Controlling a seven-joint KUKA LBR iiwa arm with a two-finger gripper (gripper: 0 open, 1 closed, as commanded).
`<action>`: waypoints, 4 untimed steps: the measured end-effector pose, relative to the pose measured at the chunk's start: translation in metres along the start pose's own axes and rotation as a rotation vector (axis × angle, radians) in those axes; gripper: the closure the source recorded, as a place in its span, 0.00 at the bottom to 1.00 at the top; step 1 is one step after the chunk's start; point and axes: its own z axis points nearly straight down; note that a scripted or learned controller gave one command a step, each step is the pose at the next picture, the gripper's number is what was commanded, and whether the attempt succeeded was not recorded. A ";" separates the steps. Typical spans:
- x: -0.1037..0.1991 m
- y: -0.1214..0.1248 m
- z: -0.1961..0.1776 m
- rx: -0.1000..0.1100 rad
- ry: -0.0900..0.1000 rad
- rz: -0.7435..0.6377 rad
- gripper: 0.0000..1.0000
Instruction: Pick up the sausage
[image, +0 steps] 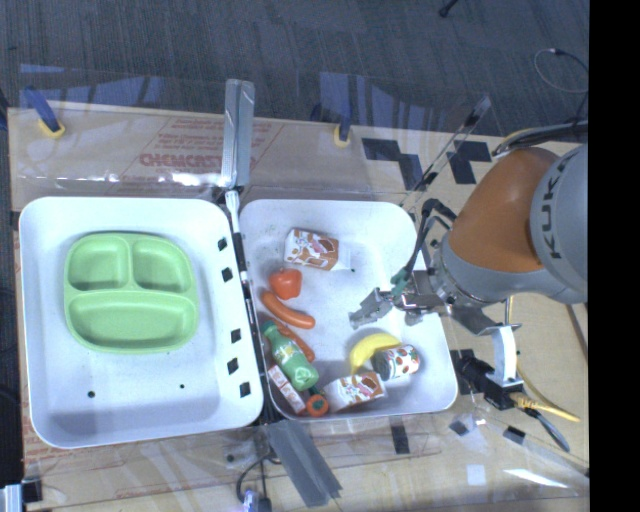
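The sausage (288, 310) is an orange-red link lying at a slant in the left part of the right bin (400, 215), just below a red tomato (286, 283). A second, similar link (301, 346) pokes out beside the green bottle (291, 361). My gripper (368, 309) hovers over the middle of the right bin, right of the sausage and just above the banana (371, 348). Its fingers look open, with nothing between them.
The right bin also holds a small carton (311, 249) at the back, a yogurt cup (398, 363), another carton (355, 389) and a carrot piece (317, 405) at the front. The left bin (40, 400) holds a green divided plate (129, 291).
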 end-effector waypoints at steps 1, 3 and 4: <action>0.067 0.055 0.118 0.000 -0.001 0.060 0.00; 0.066 0.055 0.109 0.001 -0.001 0.058 0.00; 0.067 0.055 0.099 0.002 -0.002 0.054 1.00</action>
